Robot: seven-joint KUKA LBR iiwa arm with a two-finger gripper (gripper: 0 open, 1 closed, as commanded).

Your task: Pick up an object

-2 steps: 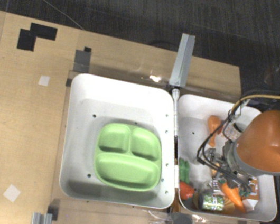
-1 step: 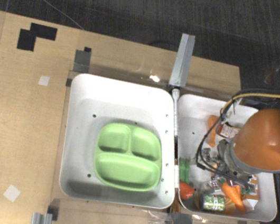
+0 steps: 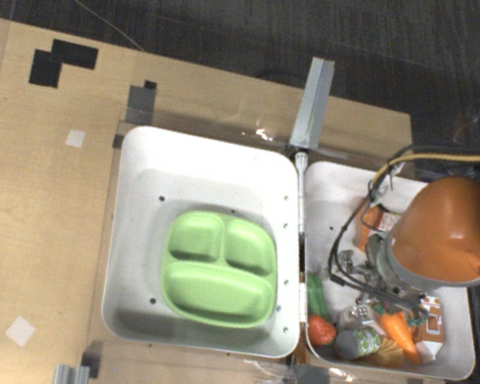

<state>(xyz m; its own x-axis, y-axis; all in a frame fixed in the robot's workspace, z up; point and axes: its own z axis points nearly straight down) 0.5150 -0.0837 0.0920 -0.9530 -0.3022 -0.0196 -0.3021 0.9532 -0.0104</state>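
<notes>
The arm's orange band [image 3: 443,230] hangs over the right bin [image 3: 336,187], hiding much of its floor. My gripper [image 3: 366,302] reaches down below it among a pile of small items at the bin's front. There lie an orange carrot [image 3: 401,332], a red round piece [image 3: 320,329], a grey-green lump [image 3: 355,343], a green piece [image 3: 317,296] and a white and orange carton [image 3: 433,322]. The wrist and cables cover the gripper's tips.
The left bin [image 3: 148,166] holds a green divided plate [image 3: 221,268] in its middle. A metal post [image 3: 311,107] rises behind the wall between the bins. Wooden bench [image 3: 23,222] spreads out to the left.
</notes>
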